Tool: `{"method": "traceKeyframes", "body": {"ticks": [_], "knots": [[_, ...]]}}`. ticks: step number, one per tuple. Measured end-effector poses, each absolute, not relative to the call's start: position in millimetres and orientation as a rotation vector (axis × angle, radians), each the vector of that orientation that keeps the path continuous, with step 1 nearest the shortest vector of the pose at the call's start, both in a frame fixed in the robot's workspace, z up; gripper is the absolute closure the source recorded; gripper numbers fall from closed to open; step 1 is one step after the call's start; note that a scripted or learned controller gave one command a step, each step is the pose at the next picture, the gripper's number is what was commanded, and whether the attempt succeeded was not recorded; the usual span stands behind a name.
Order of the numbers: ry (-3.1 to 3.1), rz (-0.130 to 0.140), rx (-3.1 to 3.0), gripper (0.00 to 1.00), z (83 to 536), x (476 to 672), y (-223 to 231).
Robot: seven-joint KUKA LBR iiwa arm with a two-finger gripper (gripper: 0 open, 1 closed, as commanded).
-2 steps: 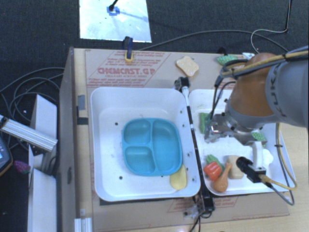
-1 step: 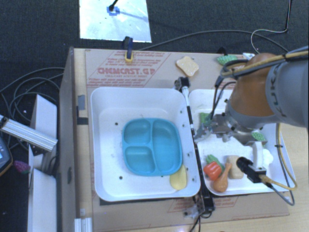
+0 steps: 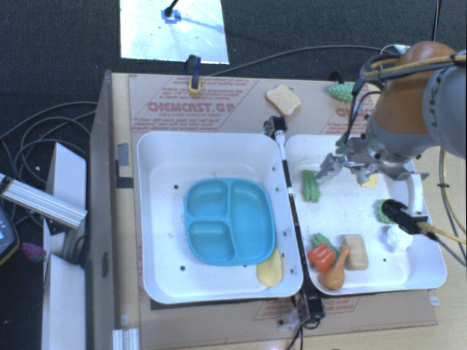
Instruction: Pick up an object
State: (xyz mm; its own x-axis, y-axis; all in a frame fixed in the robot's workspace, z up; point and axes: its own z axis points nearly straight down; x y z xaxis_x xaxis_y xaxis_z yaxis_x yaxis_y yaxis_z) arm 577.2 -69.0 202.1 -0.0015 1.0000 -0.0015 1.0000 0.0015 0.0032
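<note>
Hovering with spread, empty fingers, gripper (image 3: 337, 162) in the right bin (image 3: 430, 268), just right of the green pod (image 3: 311, 186), nothing lifted yet, whole pick still ahead.

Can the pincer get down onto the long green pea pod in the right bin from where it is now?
Probably yes. The pincer hangs just right of the long green pea pod, which lies alone on bare floor of the right white bin. Only the centre divider wall sits close on its far side.
</note>
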Motion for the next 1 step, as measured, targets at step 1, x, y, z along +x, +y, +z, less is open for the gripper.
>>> {"method": "traceKeyframes", "body": {"ticks": [1], "knots": [[2.225, 0.003, 2.215, 0.00, 184.4, 593.9, -49.0]]}}
